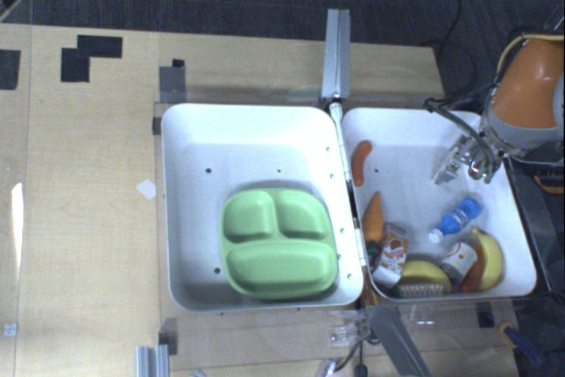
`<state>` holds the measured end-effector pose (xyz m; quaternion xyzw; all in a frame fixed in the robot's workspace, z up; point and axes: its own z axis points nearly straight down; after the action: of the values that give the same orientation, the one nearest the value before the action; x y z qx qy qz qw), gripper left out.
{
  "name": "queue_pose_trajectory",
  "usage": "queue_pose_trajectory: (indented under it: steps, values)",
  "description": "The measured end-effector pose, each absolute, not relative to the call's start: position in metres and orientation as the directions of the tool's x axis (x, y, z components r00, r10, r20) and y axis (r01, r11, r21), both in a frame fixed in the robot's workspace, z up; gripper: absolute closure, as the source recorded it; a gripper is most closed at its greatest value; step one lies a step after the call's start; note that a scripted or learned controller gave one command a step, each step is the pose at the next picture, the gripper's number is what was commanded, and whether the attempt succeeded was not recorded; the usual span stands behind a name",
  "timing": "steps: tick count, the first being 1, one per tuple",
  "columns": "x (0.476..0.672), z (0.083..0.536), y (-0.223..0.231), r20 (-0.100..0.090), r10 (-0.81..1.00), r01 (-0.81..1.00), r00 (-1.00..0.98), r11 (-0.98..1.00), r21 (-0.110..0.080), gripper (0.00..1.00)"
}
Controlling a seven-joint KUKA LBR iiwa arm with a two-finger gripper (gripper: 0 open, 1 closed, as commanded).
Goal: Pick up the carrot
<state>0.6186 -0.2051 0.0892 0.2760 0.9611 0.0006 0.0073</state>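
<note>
Gripper (459, 162) open, empty, above right bin (415, 124); carrot (374, 218) by divider.

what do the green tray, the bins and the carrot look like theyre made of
Green tray: likely moulded plastic, with a soft even sheen and rounded compartment edges. Left bin and right bin: smooth white plastic or coated sheet, the view cannot settle which; the walls curve seamlessly. Carrot: matte orange with a dark tip; real or plastic toy is unclear.
</note>
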Motion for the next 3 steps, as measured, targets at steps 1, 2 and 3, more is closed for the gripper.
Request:
queue_pose_trajectory:
  steps: [1,2,3]
  values:
    - [0.622,0.103,-0.204,-0.025,0.529,0.529,-0.848,0.848,0.010,1.00]
    - [0.626,0.117,-0.204,-0.036,0.529,0.529,-0.848,0.849,0.015,1.00]
    - [0.637,0.089,-0.205,-0.014,0.102,0.102,-0.995,0.995,0.000,1.00]
